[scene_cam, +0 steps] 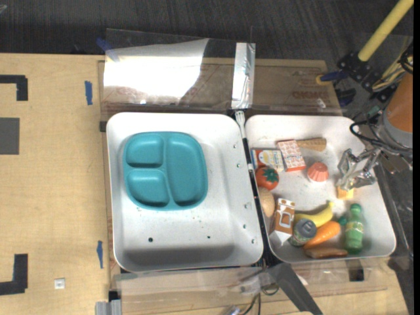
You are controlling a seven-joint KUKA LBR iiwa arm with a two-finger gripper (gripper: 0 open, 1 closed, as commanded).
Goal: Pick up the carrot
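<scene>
The carrot (325, 233) is orange and lies tilted near the front of the right bin (387, 241). It sits between a yellow banana (315, 213) and a green bottle (354, 227), with a brown sausage-like piece (326, 252) just in front of it. My gripper (355, 170) hangs over the bin's right side, well behind the carrot and apart from it. A small yellow block (344, 190) lies right below the gripper's tip.
The right bin is crowded: a tomato (267, 177), a pink ridged piece (317, 171), a small printed box (291, 155), a bread stick (312, 144), a can (304, 229) and a carton (284, 216). The left bin (223, 228) holds a teal divided plate (165, 169).
</scene>
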